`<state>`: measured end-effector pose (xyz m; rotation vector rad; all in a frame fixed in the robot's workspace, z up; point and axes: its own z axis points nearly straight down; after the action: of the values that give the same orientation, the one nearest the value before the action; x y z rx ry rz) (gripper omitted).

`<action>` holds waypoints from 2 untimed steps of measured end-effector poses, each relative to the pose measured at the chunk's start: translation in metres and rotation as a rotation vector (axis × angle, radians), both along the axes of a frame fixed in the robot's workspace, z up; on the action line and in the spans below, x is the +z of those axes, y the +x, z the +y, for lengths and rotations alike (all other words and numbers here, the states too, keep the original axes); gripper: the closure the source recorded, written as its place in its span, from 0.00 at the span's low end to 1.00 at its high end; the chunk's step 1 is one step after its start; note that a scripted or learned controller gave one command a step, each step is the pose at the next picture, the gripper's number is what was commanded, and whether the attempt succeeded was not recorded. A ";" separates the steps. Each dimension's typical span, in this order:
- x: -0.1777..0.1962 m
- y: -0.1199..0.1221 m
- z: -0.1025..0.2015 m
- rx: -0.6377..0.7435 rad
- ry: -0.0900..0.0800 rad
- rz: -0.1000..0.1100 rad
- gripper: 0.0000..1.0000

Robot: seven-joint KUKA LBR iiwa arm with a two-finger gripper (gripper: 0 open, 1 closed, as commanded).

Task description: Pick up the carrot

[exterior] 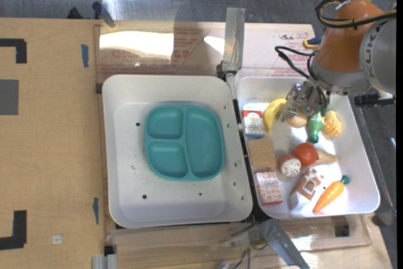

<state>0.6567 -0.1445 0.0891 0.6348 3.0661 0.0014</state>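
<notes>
No print on the small packages can be read: a red-and-white carton (254,122) and a pink packet (269,187) in the right bin (367,168) show only blurred marks. The jaws (300,103) hang low over that bin's far end, just beside a banana (273,113) and above a corn cob (332,123); whether they are open or closed cannot be told. The carrot (330,194) lies at the bin's near right corner, well apart from them. A teal divided plate (185,141) sits in the left bin (119,154).
</notes>
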 end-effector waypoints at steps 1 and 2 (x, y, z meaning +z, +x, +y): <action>0.002 -0.073 0.021 -0.181 0.002 0.000 0.00; 0.102 -0.083 -0.056 0.080 -0.005 -0.002 0.00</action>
<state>0.5734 -0.2006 0.1911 0.5107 3.0860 -0.0044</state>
